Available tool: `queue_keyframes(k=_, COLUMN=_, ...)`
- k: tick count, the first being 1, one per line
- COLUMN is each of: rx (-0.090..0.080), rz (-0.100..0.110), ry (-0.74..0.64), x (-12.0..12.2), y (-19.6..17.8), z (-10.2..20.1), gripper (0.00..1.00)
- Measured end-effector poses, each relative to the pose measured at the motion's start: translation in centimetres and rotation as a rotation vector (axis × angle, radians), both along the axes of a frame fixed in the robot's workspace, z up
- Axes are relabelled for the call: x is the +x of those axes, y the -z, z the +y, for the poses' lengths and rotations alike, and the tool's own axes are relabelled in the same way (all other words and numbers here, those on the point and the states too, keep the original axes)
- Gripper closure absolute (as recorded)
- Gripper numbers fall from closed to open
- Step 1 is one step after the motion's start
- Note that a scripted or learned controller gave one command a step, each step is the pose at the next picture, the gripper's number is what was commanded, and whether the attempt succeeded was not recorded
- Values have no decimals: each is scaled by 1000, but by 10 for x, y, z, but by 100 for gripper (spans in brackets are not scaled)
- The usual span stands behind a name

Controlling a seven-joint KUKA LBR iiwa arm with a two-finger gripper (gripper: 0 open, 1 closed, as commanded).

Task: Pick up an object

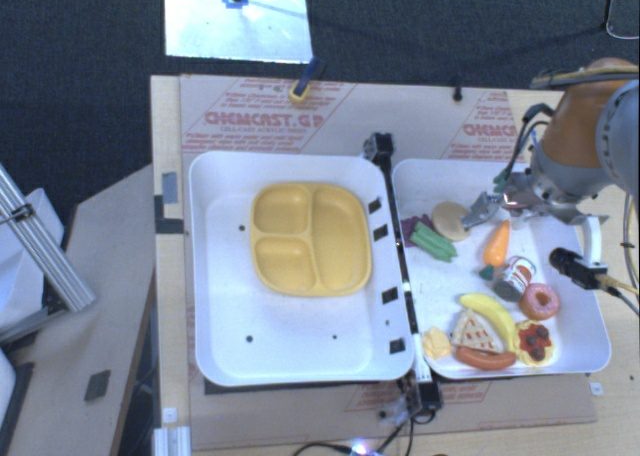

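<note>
— In the right bin (600, 344), what lies where?
— Toy food: a carrot (496, 243) mid-bin, a green pod (433, 241) and a tan disc (450, 220) toward the left wall, a banana (488, 308) and a doughnut (540, 300) nearer the front.
— And the gripper (487, 207)?
— Just above the carrot, beside the disc; whether its fingers are apart, I cannot tell.
— The left bin (225, 334)?
— It carries a yellow divided plate (310, 238).

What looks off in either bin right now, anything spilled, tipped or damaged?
Nothing spilled or damaged. The small can lies tipped on its side in the right bin, between the carrot and the donut. The yellow divided plate sits flat in the left bin.
</note>
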State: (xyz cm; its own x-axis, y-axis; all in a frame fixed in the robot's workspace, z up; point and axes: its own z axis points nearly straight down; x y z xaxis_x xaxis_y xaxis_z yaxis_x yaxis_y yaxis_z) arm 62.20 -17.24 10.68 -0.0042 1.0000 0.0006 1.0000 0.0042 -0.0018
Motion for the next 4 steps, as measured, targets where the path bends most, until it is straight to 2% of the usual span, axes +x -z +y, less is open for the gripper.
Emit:
queue_keyframes(k=1, rx=-1, rz=-5, ry=1, x=2, y=19, z=0, gripper=0)
queue_keyframes(k=2, rx=-2, rz=-13, ry=-2, x=5, y=6, z=0, gripper=100)
queue_keyframes(k=3, rx=-2, rz=-8, ry=1, x=8, y=-40, z=-6, gripper=100)
queue_keyframes(k=4, rx=-2, rz=-8, ry=-1, x=11, y=-87, z=2, gripper=100)
